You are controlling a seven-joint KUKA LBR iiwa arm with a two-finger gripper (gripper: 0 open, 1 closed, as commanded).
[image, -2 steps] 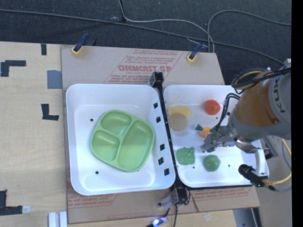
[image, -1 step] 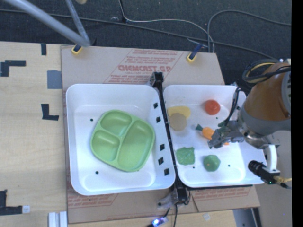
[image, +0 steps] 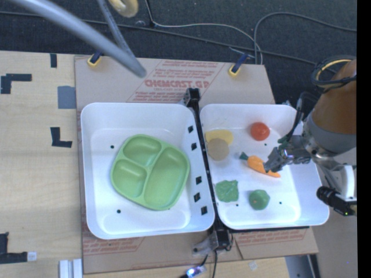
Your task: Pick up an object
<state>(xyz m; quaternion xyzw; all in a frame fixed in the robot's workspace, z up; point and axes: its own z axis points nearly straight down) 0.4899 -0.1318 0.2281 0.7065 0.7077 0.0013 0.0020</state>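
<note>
Gripper (image: 272, 165), fingers' spread unclear, touches tapered orange carrot (image: 258, 165) beside round red tomato (image: 259, 131).

The cardboard sheet (image: 174, 80) bears red lettering, perhaps "CHEMCAST GP".

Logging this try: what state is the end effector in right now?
End effector: down at the toy carrot in the right bin; open or shut cannot be told, and no grasp is visible.
</note>
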